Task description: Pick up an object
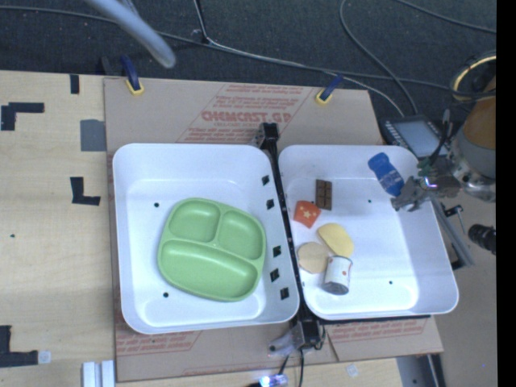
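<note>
Your pincer (409,193) sits at the bin's (427,293) rim. A blue bottle (385,173) lies just beside it. You cannot tell its grip.

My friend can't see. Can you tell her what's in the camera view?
The grey robot arm's gripper hovers at the right white bin's far edge, beside a blue plastic bottle. The left white bin holds a green divided plate.

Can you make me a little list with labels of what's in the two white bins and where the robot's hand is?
left bin: green divided plate
right bin: blue object, brown block, orange piece, yellow piece, tan round piece, small can
hand: over the right bin's right side, beside the blue object
</note>
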You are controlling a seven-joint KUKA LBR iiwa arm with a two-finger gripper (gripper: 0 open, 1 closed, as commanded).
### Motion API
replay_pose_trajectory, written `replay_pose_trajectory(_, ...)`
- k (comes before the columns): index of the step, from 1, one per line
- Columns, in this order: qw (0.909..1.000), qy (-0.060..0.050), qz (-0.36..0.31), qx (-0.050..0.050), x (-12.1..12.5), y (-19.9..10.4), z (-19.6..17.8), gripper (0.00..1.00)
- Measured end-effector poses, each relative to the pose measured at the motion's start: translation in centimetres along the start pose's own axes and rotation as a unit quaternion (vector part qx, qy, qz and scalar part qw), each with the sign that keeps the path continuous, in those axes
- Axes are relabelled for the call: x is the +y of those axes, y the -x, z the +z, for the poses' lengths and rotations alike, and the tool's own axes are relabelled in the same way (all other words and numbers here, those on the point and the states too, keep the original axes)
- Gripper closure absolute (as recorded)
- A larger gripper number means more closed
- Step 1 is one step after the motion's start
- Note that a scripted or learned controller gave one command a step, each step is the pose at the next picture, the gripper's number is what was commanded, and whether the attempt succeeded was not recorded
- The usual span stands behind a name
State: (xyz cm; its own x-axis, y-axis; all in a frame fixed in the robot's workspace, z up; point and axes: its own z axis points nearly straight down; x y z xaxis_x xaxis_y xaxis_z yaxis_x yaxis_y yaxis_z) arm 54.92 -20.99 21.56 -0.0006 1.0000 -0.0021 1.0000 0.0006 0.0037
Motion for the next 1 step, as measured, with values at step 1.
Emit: replay_pose_trajectory(1, 1.0000, 0.000, -0.001, 0.000, -0.03, -0.54, -4.43, 1.00)
